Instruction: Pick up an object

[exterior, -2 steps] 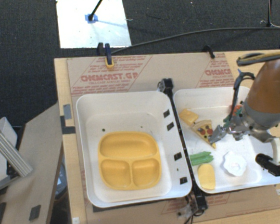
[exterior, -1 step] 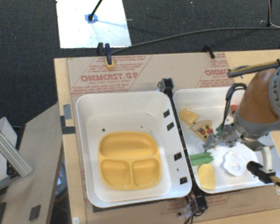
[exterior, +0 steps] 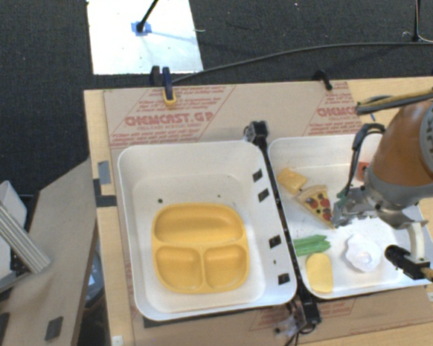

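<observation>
The right bin [exterior: 304,145] holds several toy foods. A pizza slice [exterior: 316,202] lies near its middle, with a pale yellow wedge [exterior: 291,179] just behind it. A green bean pod [exterior: 310,243] and a yellow oval piece [exterior: 319,272] lie at the front left, and a crumpled white object [exterior: 360,254] sits at the front right. My gripper [exterior: 342,215] hangs low over the bin, right beside the pizza slice's right edge. The wrist hides its tips.
The left bin [exterior: 135,182] holds a yellow divided tray [exterior: 200,246]. A black divider with clips runs between the bins. The orange-banded arm [exterior: 405,146] covers the right bin's far right side. A cable crosses behind the bench.
</observation>
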Action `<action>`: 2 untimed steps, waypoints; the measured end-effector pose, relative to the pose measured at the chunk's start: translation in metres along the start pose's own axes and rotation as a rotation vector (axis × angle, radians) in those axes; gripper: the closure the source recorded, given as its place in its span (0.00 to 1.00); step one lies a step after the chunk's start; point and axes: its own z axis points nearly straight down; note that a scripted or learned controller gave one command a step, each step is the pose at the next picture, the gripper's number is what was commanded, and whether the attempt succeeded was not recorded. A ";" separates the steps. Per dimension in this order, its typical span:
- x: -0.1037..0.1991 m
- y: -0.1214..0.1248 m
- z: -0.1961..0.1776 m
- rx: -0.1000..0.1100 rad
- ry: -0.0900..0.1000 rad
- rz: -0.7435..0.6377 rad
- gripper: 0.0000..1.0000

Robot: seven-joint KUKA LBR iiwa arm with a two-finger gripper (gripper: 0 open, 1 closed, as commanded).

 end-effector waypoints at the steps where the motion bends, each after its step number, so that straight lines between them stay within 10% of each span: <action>1: 0.002 0.007 -0.045 -0.003 -0.001 -0.003 1.00; 2: 0.005 0.010 -0.109 -0.004 -0.001 -0.004 1.00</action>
